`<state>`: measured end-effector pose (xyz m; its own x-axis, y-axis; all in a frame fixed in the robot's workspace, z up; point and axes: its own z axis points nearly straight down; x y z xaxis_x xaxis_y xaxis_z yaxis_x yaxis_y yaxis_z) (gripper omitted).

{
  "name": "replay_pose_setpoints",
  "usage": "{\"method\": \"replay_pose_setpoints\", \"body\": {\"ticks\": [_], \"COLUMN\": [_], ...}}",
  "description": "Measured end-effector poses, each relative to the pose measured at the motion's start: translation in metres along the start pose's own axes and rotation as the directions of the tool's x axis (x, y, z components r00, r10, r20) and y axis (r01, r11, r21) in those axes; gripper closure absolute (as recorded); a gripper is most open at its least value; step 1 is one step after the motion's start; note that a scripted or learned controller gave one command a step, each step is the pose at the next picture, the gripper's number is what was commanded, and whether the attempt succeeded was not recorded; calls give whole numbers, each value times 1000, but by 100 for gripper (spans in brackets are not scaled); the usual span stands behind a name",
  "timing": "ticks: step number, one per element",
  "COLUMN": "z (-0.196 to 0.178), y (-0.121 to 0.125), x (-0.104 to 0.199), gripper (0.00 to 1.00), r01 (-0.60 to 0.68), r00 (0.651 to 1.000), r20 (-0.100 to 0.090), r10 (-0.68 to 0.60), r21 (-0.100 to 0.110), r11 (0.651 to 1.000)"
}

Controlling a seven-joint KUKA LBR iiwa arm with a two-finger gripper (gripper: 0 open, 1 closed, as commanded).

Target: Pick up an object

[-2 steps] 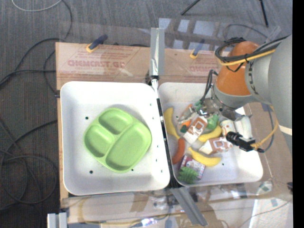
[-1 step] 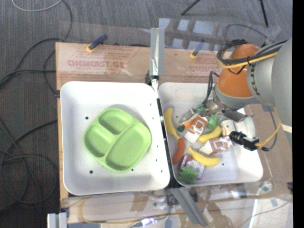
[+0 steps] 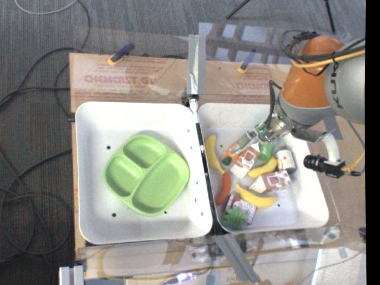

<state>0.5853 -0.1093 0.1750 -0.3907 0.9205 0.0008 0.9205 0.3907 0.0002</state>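
My gripper (image 3: 265,133) hangs low over the back of the right bin (image 3: 309,209), just above a heap of toy groceries. Right under it lie a green item (image 3: 265,151) and a white-and-orange carton (image 3: 246,158). Around these are a second carton (image 3: 272,181), a small can (image 3: 285,159), a yellow banana (image 3: 264,168) and another banana (image 3: 256,196). A third banana (image 3: 210,152) lies along the bin's left wall, with a red sausage (image 3: 224,187) below it. A leafy green piece on a small packet (image 3: 238,212) sits at the front.
The left bin (image 3: 95,123) holds a light green divided plate (image 3: 148,174). A raised divider (image 3: 200,159) separates the bins. The grey arm with its orange band (image 3: 309,76) comes in from the upper right, and a black fitting (image 3: 320,162) sticks out over the right bin's right side.
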Motion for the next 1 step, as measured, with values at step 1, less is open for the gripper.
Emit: {"method": "replay_pose_setpoints", "body": {"ticks": [1], "z": [56], "y": [-16], "x": [-1], "gripper": [0], "r01": [-129], "r00": [991], "r20": [18], "r10": [130], "r21": [-29], "r11": [991]}}
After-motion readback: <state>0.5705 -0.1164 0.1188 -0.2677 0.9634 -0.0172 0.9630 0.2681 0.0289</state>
